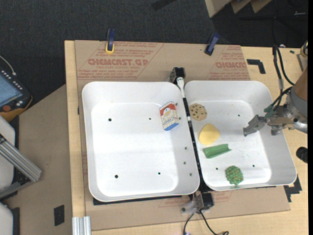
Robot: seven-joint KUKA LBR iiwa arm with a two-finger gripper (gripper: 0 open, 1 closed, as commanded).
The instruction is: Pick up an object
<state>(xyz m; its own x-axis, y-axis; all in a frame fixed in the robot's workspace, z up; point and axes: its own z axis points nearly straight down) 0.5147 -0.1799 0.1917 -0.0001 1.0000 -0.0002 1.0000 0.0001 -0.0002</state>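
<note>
Hovering at the right bin's [281,146] right edge, gripper [255,125] jaw spread unclear, best to drop squarely over the green stick [216,151] near the inner wall.

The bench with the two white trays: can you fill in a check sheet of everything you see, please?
Surface: cardboard sheet with red print, under the left tray and right tray.
Job's things: milk carton in left tray; cookie, yellow piece, green stick, broccoli in right tray.
Clutter: nothing seen.
Grippers: gripper above right tray, holding nothing.
Cables: black cables at right; cable at front.
Surroundings: two clamps at back edge, dark carpet.
</note>
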